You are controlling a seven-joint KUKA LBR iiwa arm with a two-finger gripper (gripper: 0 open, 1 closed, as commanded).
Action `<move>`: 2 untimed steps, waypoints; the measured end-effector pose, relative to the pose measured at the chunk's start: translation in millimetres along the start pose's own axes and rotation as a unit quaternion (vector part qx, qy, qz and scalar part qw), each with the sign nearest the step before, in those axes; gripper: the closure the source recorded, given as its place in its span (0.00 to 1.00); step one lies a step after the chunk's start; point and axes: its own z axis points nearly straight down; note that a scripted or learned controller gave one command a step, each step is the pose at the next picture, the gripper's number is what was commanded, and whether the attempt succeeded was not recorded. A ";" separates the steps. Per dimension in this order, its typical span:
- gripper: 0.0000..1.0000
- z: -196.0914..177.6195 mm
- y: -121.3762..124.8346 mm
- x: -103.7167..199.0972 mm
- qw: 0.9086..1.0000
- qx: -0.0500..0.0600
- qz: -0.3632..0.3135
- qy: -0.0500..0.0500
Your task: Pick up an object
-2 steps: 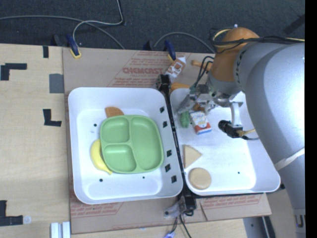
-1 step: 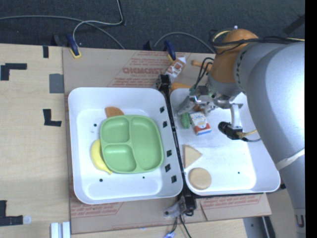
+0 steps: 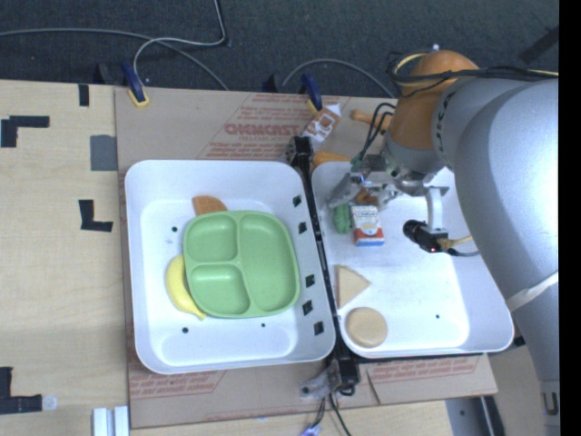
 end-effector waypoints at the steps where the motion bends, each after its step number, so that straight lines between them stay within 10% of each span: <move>1: 0.00 -0.2 -15.9 7.9 1.000 0.000 0.001 0.000; 2: 0.00 -0.1 -7.7 6.7 1.000 0.000 0.000 0.001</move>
